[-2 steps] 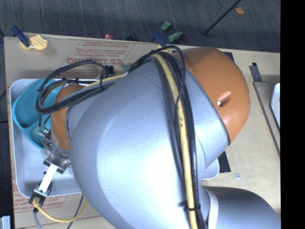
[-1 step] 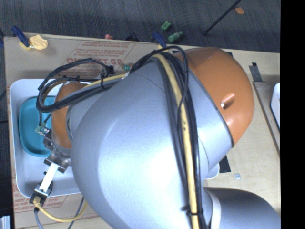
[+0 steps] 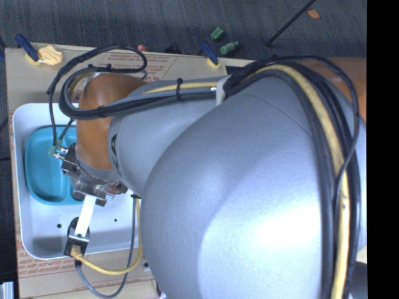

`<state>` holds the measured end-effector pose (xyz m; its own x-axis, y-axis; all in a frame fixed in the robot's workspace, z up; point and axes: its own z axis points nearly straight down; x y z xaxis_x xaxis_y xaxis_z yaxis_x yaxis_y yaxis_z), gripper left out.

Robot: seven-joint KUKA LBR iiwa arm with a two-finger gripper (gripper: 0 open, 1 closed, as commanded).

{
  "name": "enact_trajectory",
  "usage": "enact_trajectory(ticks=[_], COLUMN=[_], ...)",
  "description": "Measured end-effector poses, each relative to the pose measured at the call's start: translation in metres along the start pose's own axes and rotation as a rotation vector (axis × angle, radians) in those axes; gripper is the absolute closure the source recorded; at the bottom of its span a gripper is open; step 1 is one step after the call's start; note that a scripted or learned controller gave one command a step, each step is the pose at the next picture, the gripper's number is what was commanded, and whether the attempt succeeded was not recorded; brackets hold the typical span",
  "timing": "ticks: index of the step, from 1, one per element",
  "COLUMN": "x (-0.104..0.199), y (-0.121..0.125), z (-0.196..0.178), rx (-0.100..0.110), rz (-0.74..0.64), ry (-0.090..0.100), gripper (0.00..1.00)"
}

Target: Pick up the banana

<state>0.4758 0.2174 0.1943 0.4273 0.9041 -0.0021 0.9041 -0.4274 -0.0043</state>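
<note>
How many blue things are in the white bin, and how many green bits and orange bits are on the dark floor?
Blue thing showing in the white bin: 1
Green bits on the floor: 2
Orange bit on the floor: 1
Total: 4

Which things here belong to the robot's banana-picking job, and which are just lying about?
Part of the job:
- grey robot arm with an orange band
- shallow white plastic bin it reaches into

Just lying about:
- blue rounded plastic tub in that bin
- small green pieces on the dark floor
- small orange scrap on the floor
</note>
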Motion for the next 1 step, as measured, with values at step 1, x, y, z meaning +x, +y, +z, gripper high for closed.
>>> enact_trajectory(ticks=[1], x=[-0.05], y=[0.0234], z=[0.0013], rx=[0.001], rz=[-0.057], ry=[-0.001], gripper=[1.0])
